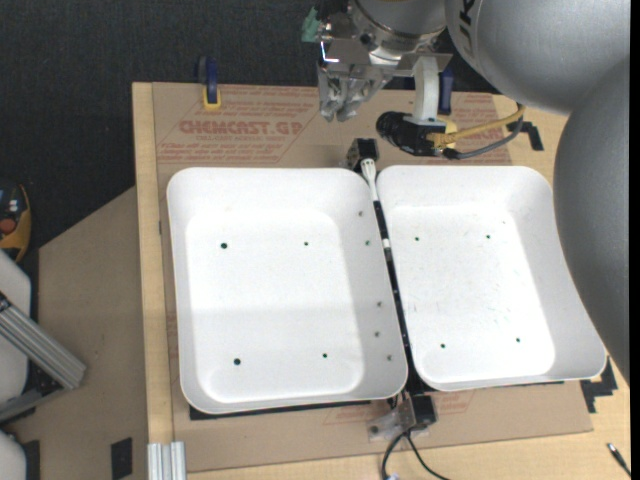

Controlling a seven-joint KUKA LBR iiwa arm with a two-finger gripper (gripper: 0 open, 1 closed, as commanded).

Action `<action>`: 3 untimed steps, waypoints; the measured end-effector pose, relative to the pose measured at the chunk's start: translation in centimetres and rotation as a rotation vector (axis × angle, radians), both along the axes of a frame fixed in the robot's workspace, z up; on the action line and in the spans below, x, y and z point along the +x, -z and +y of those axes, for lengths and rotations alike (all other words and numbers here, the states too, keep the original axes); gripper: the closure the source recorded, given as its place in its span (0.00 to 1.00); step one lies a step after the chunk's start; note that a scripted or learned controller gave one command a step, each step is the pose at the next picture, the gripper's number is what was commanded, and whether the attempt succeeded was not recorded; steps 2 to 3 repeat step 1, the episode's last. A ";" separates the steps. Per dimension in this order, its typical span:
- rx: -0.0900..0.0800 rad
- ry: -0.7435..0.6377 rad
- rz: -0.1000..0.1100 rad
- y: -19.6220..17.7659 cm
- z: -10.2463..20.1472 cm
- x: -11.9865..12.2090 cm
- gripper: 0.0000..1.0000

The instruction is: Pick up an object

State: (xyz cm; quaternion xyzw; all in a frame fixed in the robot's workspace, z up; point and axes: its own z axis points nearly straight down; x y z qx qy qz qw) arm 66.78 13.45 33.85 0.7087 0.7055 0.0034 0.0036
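My gripper (pixel 343 100) hangs high above the bench's back edge, over the brown board just behind the gap between the two bins. It sits below the orange band of the arm, which comes in from the upper right. The left white bin (pixel 185 268) and the right white bin (pixel 560 298) lie side by side below it. Their floors show bare white with a few small dark dots. I see nothing between the gripper and the bins.
A brown board (pixel 250 123) with red lettering lies under the bins. A blue clamp (pixel 209 78) stands at its back left, a black clip (pixel 362 153) at the bins' back seam, and another clip (pixel 410 413) at the front. An aluminium bar (pixel 40 353) lies off to the left.
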 end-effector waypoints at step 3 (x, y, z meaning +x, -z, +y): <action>-0.001 -0.008 0.023 11.1 4.7 -0.4 1.00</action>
